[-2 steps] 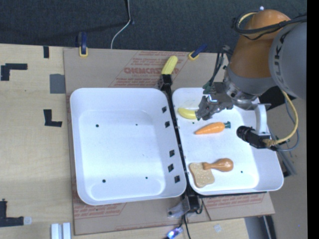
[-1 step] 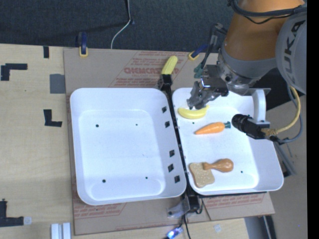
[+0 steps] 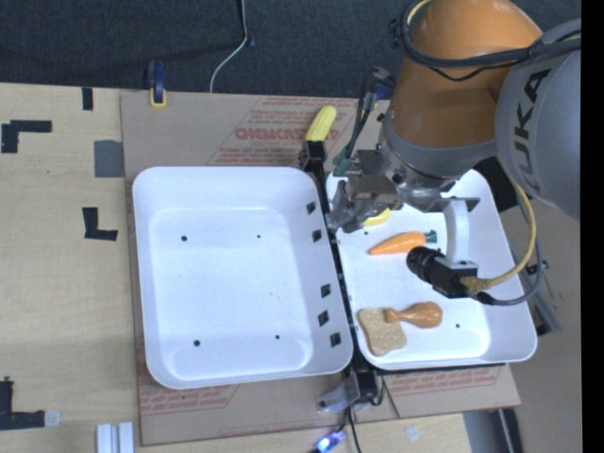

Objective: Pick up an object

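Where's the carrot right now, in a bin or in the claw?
In the right bin. The carrot lies flat on its floor, near the back, beside the claw rather than between its fingers.

Arm [image 3: 453, 92] hides the right bin's [image 3: 472, 347] far end and most of a yellow object [image 3: 379, 218]

Bulky grey robot arm [image 3: 557, 121] lettered "KUKA" in black, capped by a glossy rounded orange band [image 3: 462, 55]. Looped with thin black cables; a tan cable trailing beneath. Fitted below with a metal two-finger gripper [image 3: 354, 206] and black cylindrical attachment [image 3: 436, 270].
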`<state>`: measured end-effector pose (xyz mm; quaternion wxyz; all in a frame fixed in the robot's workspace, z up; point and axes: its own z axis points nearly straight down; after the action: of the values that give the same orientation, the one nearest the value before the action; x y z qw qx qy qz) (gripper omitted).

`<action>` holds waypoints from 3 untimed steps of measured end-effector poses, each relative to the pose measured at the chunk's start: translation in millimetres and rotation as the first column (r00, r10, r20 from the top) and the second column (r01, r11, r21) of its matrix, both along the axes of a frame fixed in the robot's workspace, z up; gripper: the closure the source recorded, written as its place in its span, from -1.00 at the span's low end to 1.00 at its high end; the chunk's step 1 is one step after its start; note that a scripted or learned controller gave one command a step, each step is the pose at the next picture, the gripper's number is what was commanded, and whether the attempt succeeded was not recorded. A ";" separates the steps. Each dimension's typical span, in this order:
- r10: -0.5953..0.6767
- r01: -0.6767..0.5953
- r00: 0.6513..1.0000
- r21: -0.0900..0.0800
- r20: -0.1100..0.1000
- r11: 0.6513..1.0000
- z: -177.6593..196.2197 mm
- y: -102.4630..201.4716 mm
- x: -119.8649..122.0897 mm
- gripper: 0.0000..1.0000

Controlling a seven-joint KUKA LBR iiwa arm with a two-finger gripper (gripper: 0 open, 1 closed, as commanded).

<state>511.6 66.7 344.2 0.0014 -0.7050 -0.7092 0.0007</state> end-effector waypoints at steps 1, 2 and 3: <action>-0.010 0.010 1.000 -0.003 0.000 1.000 -13.7 -53.0 14.7 1.00; -0.001 0.001 1.000 -0.001 0.014 1.000 78.0 -21.7 75.9 1.00; 0.003 -0.003 1.000 0.000 -0.001 1.000 58.7 63.7 47.9 1.00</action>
<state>559.5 130.4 402.9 0.0016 -0.7038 -0.7104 0.0008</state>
